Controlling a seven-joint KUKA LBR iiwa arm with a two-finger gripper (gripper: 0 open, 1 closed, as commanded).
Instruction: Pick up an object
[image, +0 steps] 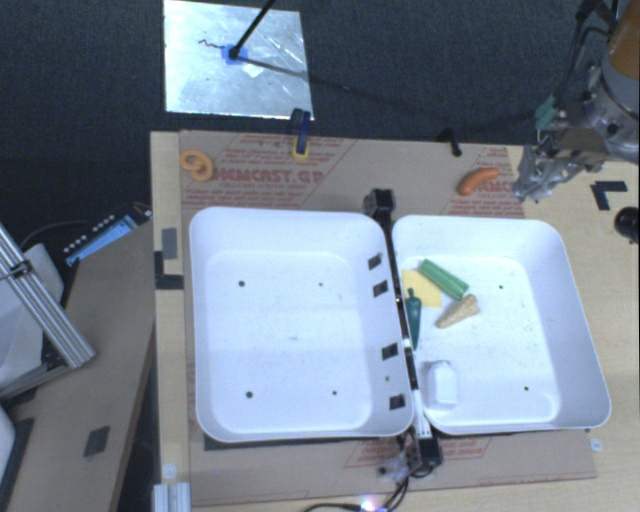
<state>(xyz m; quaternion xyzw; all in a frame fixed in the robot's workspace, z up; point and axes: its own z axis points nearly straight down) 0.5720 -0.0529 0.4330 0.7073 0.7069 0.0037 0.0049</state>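
The right bin (560, 300) holds a green cylinder (443, 277), a yellow flat piece (422, 291) under it, a tan cone-shaped piece (459, 311), a dark green pen-like item (413, 318) by the left wall and a white block (441, 383) near the front. My gripper (538, 178) hangs above the bench beyond the right bin's far edge, at the upper right, apart from all of these. Nothing shows between its fingers.
The left bin (290, 320) lies beside the right one, joined by a black clip strip (392, 310). An orange sausage-shaped item (478, 181) lies on the cardboard just left of the gripper. An orange ring (197, 164) and a yellow-blue clamp (300, 135) sit at the back.
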